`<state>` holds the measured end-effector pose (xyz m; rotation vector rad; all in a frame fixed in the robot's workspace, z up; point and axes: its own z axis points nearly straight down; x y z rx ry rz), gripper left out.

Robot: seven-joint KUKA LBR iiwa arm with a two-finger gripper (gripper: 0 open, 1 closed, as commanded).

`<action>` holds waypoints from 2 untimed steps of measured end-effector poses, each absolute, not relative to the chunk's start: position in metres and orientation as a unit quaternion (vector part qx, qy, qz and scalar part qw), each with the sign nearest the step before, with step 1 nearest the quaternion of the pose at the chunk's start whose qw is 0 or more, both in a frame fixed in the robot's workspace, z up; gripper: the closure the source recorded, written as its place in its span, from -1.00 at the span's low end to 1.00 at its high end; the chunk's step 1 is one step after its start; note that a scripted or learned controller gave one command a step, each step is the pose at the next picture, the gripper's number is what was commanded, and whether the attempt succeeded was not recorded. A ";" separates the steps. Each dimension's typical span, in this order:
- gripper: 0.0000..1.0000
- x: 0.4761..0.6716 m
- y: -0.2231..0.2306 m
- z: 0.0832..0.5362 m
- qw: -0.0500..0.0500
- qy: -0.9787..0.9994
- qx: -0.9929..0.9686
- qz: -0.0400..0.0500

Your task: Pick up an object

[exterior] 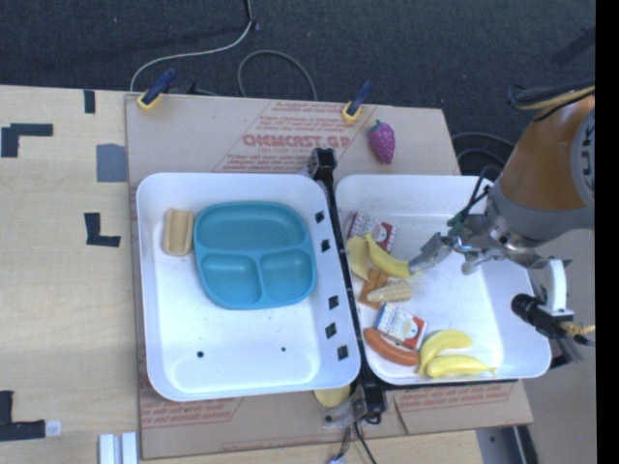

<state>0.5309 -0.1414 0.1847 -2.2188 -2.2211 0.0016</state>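
Over right bin, gripper angled low toward banana, ready to grab; finger spread impossible to tell, nothing visibly held.

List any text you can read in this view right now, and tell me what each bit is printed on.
"CHEMCAST G.P.": my best reading of the blurred large red lettering on the brown cardboard sheet under the bins.
Smaller red print around it: too blurred to read.
Red and white small packet in the right white bin: printing too small to read.
Second red and white packet: likewise unreadable.
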 end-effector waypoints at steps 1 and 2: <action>-1.00 0.591 -0.105 0.095 -0.004 -0.707 -0.708 0.000; -1.00 0.654 -0.119 0.086 -0.002 -0.708 -0.706 -0.001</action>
